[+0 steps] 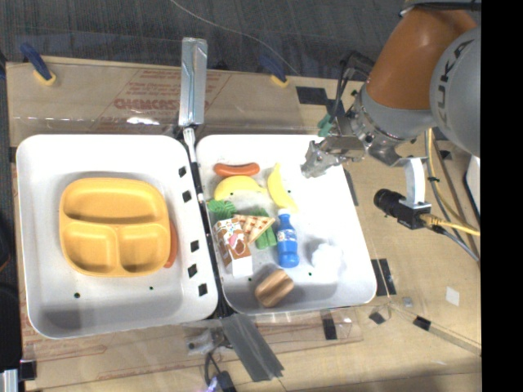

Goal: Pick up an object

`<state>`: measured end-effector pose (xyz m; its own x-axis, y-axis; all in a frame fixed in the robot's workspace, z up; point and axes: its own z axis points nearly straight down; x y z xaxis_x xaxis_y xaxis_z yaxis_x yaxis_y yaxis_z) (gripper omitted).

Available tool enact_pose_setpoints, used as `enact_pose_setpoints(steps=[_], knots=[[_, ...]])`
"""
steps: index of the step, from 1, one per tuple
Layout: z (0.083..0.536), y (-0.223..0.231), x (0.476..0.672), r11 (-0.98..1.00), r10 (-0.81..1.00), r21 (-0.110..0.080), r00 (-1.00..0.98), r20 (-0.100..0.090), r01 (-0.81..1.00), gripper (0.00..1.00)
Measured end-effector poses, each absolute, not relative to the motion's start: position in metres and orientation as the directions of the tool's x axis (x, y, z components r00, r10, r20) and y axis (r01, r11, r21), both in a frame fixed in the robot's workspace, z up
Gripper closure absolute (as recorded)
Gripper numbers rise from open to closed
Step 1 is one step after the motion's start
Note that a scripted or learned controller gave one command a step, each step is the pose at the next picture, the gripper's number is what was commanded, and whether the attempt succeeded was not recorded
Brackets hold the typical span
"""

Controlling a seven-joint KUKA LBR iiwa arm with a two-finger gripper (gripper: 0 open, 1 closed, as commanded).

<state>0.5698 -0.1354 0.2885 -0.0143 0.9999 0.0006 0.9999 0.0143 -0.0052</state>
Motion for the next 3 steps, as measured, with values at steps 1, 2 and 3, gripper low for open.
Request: enact_pose_setpoints(steps=[1,2,3], knots=[[0.288,-0.136,0.570,0.014,1.000,-0.006,-0.014,0.000,1.000,0.00],[0.286,-0.102,0.592,-0.117,0.993,0.001,0.117,-0.001,0.993,0.00],[0.151,-0.107,0.555,-0.200,0.980,-0.016,0.200,-0.001,0.980,0.00]])
